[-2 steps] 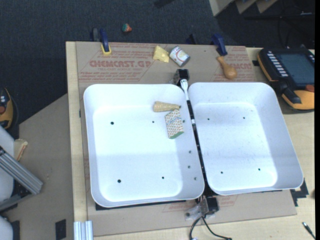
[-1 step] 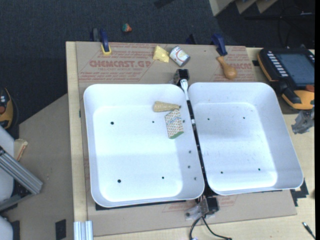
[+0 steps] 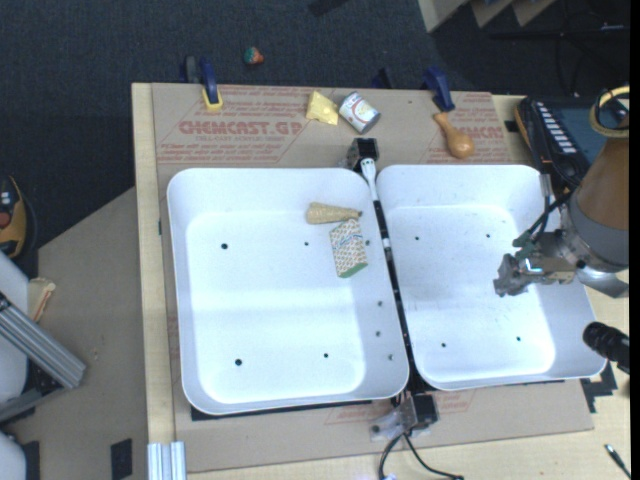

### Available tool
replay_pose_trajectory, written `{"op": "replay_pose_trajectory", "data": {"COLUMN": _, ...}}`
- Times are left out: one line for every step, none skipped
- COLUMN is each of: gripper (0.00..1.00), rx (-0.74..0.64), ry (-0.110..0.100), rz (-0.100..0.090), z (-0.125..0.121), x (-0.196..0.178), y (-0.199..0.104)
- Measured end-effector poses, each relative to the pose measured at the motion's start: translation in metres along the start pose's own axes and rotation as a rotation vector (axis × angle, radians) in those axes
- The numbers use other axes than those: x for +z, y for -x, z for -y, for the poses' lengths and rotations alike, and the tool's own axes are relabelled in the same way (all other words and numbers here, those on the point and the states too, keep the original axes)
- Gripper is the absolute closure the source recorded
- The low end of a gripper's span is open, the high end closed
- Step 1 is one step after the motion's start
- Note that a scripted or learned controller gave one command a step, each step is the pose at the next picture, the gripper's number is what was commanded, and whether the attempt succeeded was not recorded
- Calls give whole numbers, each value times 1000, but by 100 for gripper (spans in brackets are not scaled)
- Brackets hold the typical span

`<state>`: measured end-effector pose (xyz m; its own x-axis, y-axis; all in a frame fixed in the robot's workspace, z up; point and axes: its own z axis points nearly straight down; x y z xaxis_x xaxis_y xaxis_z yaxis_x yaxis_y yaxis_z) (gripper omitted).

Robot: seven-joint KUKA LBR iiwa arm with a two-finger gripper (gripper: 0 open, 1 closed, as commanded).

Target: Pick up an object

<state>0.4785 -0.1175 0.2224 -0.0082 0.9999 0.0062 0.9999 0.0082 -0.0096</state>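
Two objects lie in the left bin [image 3: 200,268], both near its upper right corner. One is a tan, tapered piece [image 3: 332,213], perhaps a cone, lying on its side with its long axis running left to right and its narrower end pointing right toward the divider between the bins. Just below it, nearly touching, sits a small green-and-white patterned packet [image 3: 348,247], its long axis running roughly up and down the view, tilted slightly.

The right bin [image 3: 450,358] carries the tool [image 3: 515,278], which hangs low over its right half, well apart from both objects. Whether its fingers are apart or together cannot be told from this angle; nothing is seen between them. The grey arm [image 3: 600,228] with its orange band reaches in from the right edge.

Beyond the bins, on the cardboard-covered surface [image 3: 150,368], rest a yellow wedge [image 3: 322,109], a small white-and-grey canister [image 3: 359,113] just beside it, and an orange-brown pear-shaped item [image 3: 455,136] farther right. Blue clamps [image 3: 209,85] grip the surface's far edge.
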Motion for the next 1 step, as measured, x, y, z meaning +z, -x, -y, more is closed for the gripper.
{"op": "replay_pose_trajectory", "data": {"gripper": 100, "rx": 14, "ry": 20, "rz": 14, "z": 0, "x": -87, "y": 72}}
